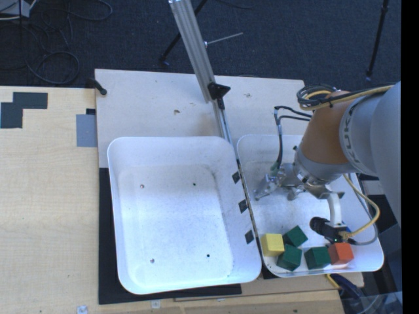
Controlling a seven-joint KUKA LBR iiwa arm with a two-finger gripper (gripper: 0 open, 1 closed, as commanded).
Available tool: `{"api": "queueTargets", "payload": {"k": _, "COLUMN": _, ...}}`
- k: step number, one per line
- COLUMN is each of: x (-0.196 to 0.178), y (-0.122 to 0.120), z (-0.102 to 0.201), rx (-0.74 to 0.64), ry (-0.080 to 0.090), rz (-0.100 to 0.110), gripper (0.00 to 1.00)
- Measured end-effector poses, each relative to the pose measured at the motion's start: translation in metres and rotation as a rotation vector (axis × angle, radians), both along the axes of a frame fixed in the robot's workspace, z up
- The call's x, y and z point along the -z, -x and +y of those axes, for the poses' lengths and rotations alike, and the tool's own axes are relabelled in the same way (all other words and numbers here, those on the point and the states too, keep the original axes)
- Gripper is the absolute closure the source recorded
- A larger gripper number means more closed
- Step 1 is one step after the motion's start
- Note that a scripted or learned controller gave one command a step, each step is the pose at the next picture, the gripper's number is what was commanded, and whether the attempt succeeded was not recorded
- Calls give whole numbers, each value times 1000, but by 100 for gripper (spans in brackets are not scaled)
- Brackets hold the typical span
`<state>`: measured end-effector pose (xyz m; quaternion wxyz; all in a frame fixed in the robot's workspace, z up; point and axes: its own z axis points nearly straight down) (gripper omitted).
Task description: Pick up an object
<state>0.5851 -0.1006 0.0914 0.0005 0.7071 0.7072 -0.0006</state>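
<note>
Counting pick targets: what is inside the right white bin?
Right white bin: yellow block, three green blocks, orange block, gripper. The grey arm covers the far corner.

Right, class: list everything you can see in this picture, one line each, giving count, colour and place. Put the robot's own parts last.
Bins: two, white, side by side on the bench; left bin, right bin.
Yellow block: one, near corner of the right bin, by the divide.
Green blocks: three, dark green, clustered beside the yellow one.
Orange block: one, at the right end of the cluster.
Rail: one, silver, slanting up from between the bins.
Bench: one, pale wood, under the bins.
Arm: one, grey with orange band, over the right bin.
End effector: one, above the right bin's floor.
</note>
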Motion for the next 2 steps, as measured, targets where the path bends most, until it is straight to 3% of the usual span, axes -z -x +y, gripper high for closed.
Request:
{"api": "queueTargets", "payload": {"k": 1, "x": -84, "y": 3, "z": -15, "rx": 6, "ry": 0, "rz": -5, "gripper": 0}}
{"api": "queueTargets", "payload": {"k": 2, "x": 3, "y": -22, "z": 1, "rx": -1, "ry": -1, "rz": 1, "gripper": 0}}
